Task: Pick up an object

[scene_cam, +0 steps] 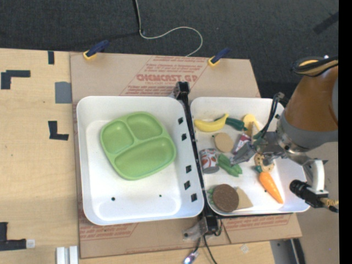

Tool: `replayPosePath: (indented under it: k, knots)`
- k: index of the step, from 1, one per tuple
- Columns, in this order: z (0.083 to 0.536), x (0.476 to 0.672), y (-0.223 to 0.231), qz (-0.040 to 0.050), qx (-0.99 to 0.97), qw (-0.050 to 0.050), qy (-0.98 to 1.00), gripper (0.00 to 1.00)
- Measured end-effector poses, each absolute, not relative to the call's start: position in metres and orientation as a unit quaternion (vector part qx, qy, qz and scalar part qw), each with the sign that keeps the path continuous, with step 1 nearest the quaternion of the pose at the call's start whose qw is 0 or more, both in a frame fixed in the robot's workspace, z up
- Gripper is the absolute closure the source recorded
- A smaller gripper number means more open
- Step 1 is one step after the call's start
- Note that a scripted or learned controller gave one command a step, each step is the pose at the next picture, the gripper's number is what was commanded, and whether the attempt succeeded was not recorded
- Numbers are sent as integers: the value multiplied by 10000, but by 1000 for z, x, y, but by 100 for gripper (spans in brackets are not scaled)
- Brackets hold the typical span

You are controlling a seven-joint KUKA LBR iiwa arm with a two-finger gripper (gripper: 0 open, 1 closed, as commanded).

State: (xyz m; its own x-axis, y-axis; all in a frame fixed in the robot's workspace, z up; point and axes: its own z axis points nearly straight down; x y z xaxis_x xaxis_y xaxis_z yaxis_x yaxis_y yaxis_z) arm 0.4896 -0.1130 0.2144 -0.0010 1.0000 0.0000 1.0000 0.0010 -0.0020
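My gripper (pixel 242 149) reaches down into the right bin (pixel 242 102) from the right, its grey tip low among the toy food near the bin's middle. Right by the tip lie a tan round cookie (pixel 223 142), a green pod-shaped piece (pixel 230 166) and a red and white can (pixel 209 160). A banana (pixel 209 125) and a dark green piece (pixel 235 122) lie towards the far wall. An orange carrot (pixel 271 185) lies under the wrist, and a brown round patty (pixel 225 197) rests at the near wall.
The left bin (pixel 91 164) holds a green divided plate (pixel 138 144). A black divider (pixel 190 147) with clips runs between the bins. The arm's orange band (pixel 313 106) and grey wrist hang over the right bin's right side. A small yellow piece (pixel 251 123) lies near the far right.
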Motion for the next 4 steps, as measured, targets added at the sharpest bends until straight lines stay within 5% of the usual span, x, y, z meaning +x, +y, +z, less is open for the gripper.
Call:
replayPosePath:
  k: [1,2,3,4]
  knots:
    - [224,490,-112,10,-7063,11,-7079,100]
    - [233,490,-112,14,-7062,19,-7080,100]
    - [251,483,-60,4,-7058,8,-7084,100]
    - [180,482,-5,23,-7053,35,-7089,100]
